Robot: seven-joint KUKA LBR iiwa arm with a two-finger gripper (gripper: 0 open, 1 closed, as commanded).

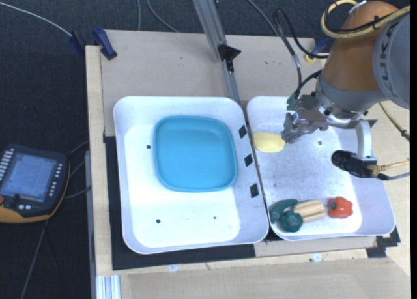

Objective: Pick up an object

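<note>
Standing here, the arm's jaws (pixel 291 129) sit right beside the pale yellow rounded lump (pixel 268 142) by the left wall of the right white bin (pixel 371 180), though I can't tell if they're apart or together. My guess is they could land on its edge and shove it against the wall instead of grabbing it.

Pale yellow lemon-shaped object (pixel 268 142) lies flat in right bin, upper left area, near the left wall. Along the bin's front edge: dark green lumpy item (pixel 287 215), tan cylindrical piece (pixel 310 210) touching it, red tomato-like item (pixel 339 207) at its right end.
</note>
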